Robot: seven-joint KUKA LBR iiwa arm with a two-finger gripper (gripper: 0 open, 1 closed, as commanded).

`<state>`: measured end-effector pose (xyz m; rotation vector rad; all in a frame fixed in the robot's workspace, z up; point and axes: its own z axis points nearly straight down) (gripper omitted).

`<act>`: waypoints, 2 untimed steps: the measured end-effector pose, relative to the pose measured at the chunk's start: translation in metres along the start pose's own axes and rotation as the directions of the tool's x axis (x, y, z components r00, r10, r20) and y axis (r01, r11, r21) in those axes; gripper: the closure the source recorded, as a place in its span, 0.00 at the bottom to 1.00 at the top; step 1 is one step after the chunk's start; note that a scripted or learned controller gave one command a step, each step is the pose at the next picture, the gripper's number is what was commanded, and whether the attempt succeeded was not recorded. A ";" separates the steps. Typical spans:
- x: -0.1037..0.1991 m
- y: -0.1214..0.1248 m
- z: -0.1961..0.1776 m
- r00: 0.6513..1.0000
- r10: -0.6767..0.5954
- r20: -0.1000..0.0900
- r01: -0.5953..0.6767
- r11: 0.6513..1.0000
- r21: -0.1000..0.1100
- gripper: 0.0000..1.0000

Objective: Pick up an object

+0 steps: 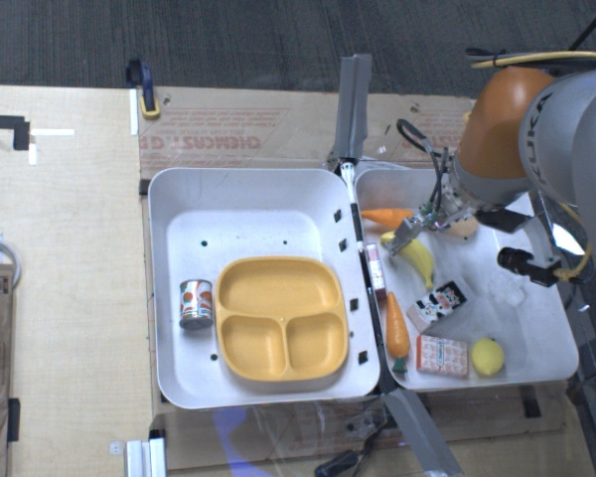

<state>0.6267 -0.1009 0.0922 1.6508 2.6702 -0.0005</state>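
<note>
My gripper [413, 231] is low in the right bin [536, 366], near its far left corner. It sits just above the top end of a yellow banana [420, 262], and an orange carrot [385, 217] lies right behind it. Whether it touches either one cannot be told. A second carrot [396, 328] lies along the bin's left wall. A black-and-white pack [437, 302], a small red-and-white box [443, 356] and a lemon [488, 357] lie toward the near side.
The left bin [169, 266] holds a yellow divided tray [280, 318] and a small can [195, 304]. A thin pink item [375, 266] lies along the wall between the bins. The arm's orange band [502, 127] hangs over the right bin's far side.
</note>
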 end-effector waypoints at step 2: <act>0.053 -0.001 -0.099 1.000 -0.006 -0.001 0.006 1.000 0.001 1.00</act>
